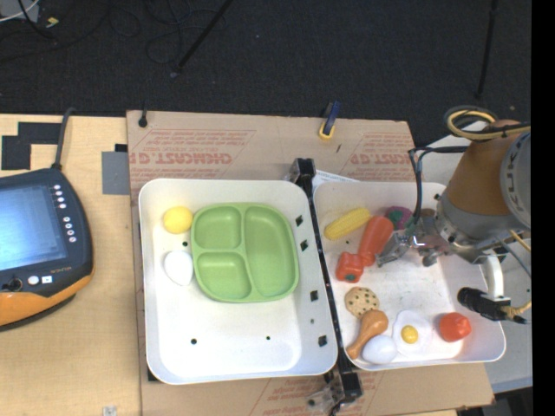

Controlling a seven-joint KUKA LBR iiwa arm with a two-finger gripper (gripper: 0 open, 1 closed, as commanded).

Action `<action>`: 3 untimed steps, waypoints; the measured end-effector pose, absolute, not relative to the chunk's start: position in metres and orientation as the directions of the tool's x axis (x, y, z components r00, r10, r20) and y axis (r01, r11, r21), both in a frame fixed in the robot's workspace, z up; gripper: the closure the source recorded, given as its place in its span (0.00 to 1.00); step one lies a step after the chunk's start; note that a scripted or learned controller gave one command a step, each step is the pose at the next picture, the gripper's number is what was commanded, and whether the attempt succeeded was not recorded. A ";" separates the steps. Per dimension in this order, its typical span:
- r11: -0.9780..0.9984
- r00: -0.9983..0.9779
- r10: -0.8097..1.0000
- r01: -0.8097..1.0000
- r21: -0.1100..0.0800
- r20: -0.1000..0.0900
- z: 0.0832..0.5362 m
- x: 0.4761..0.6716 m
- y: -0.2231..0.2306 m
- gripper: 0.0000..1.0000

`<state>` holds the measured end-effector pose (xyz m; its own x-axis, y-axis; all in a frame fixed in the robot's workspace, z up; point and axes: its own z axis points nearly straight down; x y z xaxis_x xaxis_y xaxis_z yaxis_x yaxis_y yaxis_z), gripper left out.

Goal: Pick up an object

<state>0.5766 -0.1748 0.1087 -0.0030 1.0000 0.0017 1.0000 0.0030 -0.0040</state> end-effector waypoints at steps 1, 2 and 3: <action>0.002 -0.002 1.000 1.000 -0.004 0.002 0.087 0.577 -0.173 0.00; -0.002 0.002 1.000 1.000 -0.005 0.002 0.097 0.576 -0.174 1.00; -0.005 0.005 1.000 1.000 -0.001 0.000 0.157 0.577 -0.182 1.00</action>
<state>0.5771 -0.1824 0.1571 0.0054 1.0000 0.0000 1.0000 -0.0054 -0.0009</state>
